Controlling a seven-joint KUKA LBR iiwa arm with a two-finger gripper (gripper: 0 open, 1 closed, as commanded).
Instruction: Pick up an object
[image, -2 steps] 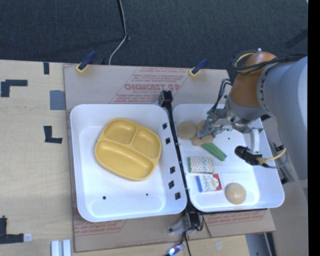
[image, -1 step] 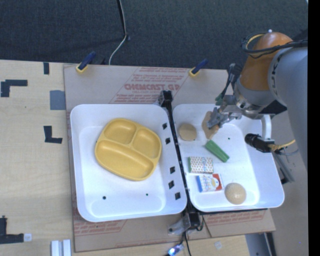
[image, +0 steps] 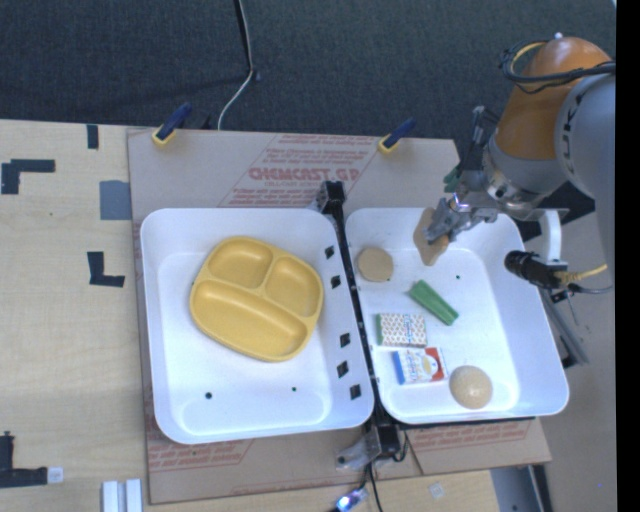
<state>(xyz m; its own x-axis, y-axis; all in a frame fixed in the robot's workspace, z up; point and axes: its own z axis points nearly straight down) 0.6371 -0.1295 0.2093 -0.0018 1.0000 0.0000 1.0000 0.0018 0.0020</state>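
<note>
My gripper (image: 438, 232) hangs over the far part of the right bin (image: 500, 300), shut on a small tan block (image: 429, 247) that sticks out below its fingers, just above the bin floor. Lying in the same bin are a round tan disc (image: 375, 264), a green block (image: 433, 302), a patterned packet (image: 402, 329), a red, blue and white box (image: 417, 365) and a tan ball (image: 470, 386). The disc is a short way left of the gripper, and the green block is just in front of it.
A yellow divided plate (image: 258, 297) fills much of the left bin (image: 170, 380). A black divider (image: 345, 300) runs between the bins. Clamps (image: 172, 122) (image: 397, 132) sit at the cardboard's far edge. A black fitting (image: 535, 268) sticks out at the right bin's right rim.
</note>
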